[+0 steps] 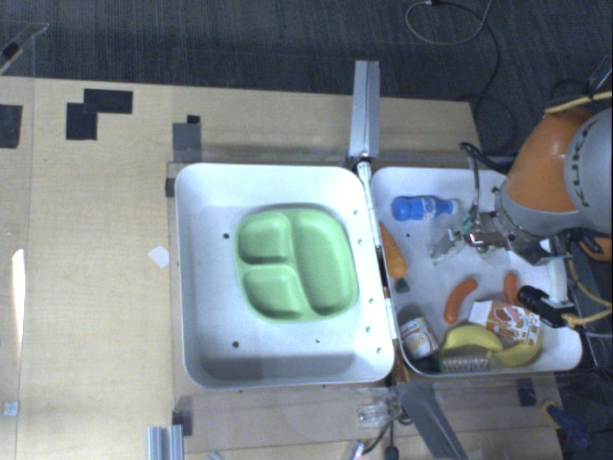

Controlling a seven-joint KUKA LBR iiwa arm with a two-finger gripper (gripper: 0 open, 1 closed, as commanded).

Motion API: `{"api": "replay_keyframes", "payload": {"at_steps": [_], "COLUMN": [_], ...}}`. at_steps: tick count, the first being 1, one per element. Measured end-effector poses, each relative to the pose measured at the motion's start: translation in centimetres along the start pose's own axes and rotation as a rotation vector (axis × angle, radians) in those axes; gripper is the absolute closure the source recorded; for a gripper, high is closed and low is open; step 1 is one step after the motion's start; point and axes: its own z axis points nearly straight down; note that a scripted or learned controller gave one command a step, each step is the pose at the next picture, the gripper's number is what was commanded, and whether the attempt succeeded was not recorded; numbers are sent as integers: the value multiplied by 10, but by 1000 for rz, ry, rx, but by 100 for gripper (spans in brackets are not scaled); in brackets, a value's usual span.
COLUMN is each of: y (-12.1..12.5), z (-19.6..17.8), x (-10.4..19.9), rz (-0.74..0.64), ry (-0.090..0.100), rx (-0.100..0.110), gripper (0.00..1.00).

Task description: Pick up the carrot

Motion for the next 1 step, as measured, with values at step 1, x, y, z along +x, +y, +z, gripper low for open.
{"api": "replay_keyframes", "payload": {"at_steps": [1], "y": [3], "z": [-12], "x": [1], "rz": [-2], "ry": [1], "rx": [-7], "gripper": [100]}}
